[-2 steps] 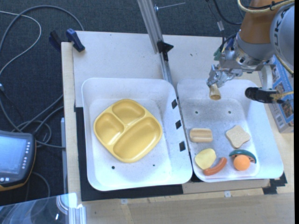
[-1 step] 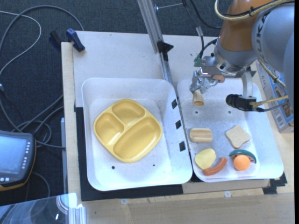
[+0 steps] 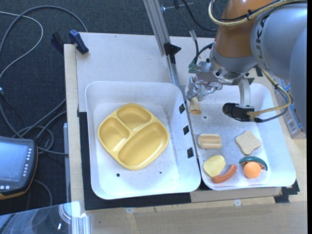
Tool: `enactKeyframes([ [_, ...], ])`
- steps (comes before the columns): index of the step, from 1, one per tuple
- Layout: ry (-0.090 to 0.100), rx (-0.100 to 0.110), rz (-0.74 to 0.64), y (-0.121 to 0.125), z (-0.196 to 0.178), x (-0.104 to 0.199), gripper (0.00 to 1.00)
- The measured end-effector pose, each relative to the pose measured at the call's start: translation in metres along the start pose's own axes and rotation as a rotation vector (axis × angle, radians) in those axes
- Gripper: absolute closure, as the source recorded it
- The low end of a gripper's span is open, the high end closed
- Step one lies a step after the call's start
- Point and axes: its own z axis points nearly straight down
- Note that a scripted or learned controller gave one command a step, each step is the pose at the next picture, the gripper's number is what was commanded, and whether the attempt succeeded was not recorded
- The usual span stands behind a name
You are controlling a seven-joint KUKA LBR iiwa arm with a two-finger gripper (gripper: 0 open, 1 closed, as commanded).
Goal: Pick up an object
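My gripper [image 3: 197, 92] hangs over the far left corner of the right bin [image 3: 278, 145]. A small tan cylinder [image 3: 195, 107] sits right at its lower tip, by the bin's left wall; whether it is gripped or just lying under the gripper I cannot tell. Further toward the front of the same bin lie a tan bread roll [image 3: 209, 141], a slice of toast [image 3: 248, 142], a yellow rounded piece [image 3: 214, 165], a red sausage [image 3: 224, 174] and an orange [image 3: 251, 170] against a teal piece [image 3: 255, 161].
The left bin [image 3: 97, 96] holds a yellow divided plate [image 3: 133, 136]. A metal post [image 3: 158, 18] rises behind the wall between the bins. A black part of the wrist [image 3: 238, 111] with cables hangs over the right bin's middle.
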Motion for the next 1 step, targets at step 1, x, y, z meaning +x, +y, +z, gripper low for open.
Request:
enactKeyframes([
  [1,0.0,0.002,-0.001,-0.0161,0.0092,0.0541,1.0],
])
